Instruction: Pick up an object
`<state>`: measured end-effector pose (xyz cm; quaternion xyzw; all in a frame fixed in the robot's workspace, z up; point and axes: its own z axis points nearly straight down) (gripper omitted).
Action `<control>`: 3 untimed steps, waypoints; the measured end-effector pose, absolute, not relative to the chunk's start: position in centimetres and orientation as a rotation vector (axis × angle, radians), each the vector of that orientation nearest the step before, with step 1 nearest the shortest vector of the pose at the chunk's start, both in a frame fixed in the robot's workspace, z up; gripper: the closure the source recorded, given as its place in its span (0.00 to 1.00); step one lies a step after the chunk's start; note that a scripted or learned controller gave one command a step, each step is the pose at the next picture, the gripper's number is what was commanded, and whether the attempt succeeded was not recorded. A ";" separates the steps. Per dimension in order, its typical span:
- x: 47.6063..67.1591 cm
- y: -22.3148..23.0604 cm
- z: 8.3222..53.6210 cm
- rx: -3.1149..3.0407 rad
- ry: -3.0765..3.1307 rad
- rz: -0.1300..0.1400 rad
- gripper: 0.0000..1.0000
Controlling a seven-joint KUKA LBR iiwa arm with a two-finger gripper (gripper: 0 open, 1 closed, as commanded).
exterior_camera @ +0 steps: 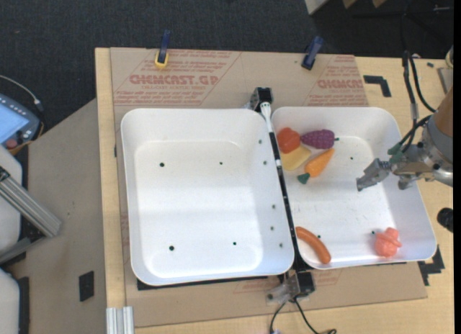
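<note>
Dark carpet surrounds a bench topped with a cardboard sheet (216, 73), held down by a yellow clamp (163, 57) and a blue clamp (312, 52) at its far edge so it cannot slide. Two shallow white bins sit side by side on it, the left bin (130, 181) and the right bin (403, 181), which keeps the objects corralled within my reach. Near the right bin's inner wall lies a tight cluster: a red tomato-like toy (288, 139), a purple toy (318, 138), a yellow piece (294, 158) and a toy carrot (318, 163). A toy sausage (314, 244) rests at the near edge, and a pink toy (387, 242) in the near right corner. My gripper (376, 174) hovers over bare bin floor, between the cluster and the pink toy, touching neither. Whether my jaws are apart or together I cannot tell, and nothing shows between them
</note>
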<state>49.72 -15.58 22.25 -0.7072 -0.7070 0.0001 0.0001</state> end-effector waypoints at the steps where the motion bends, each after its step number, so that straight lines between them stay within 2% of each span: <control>1: 48.1 -12.4 39.8 -2.228 -2.239 -0.020 0.00; 2: 56.4 -3.2 51.9 -2.217 -2.246 -0.022 0.00; 3: 56.1 -3.8 52.3 -2.224 -2.228 -0.005 1.00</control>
